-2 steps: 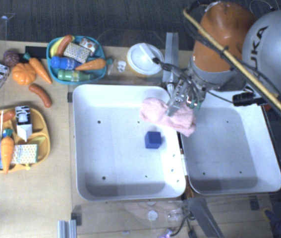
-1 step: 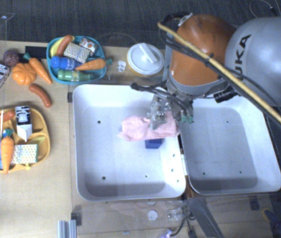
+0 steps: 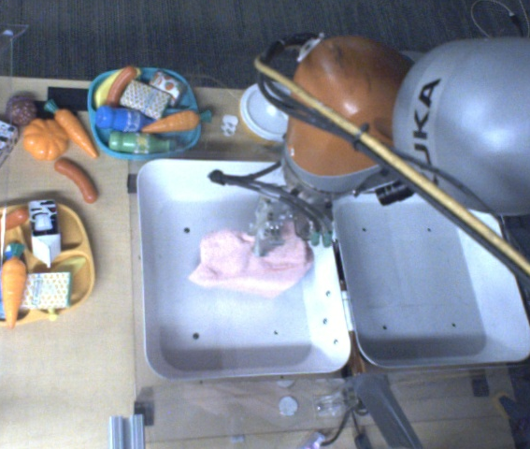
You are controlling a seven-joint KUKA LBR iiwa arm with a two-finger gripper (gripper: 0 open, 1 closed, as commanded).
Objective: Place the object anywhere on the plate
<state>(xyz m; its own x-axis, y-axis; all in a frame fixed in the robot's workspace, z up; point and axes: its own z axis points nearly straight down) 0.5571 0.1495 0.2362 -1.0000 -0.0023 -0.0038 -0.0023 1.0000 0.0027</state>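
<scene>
The arm [image 3: 470, 110] takes up the upper right of the view, its orange band hanging over the seam between the two bins. Under it lies the desk [image 3: 115, 344], carrying the left bin [image 3: 152, 279] and the right bin [image 3: 433, 288] side by side.

In the left bin, toward its right half, sits the task's thing as we read it: a soft pink object [image 3: 232, 265], crumpled and flat like a cloth. The gripper [image 3: 269, 237] is down at its upper right edge, touching it or just above it. Whether the gripper is spread or pinching the fabric we cannot tell from this slant, as the wrist hides too much.

Off to the left on the desk stand a yellow dish [image 3: 82, 251] and a blue bowl [image 3: 190, 138], both full of toy food, and a white round dish [image 3: 260, 115] lies just beyond the left bin's far rim, partly under the arm. Which of these is meant as the plate we cannot say.

We judge the step in hand to be the grasp — nothing is carried yet. To do it well, we would bite a raised fold rather than a flat edge (limp cloth slips easily), lift straight up until the whole piece hangs free of the bin wall, then carry it slowly.
</scene>
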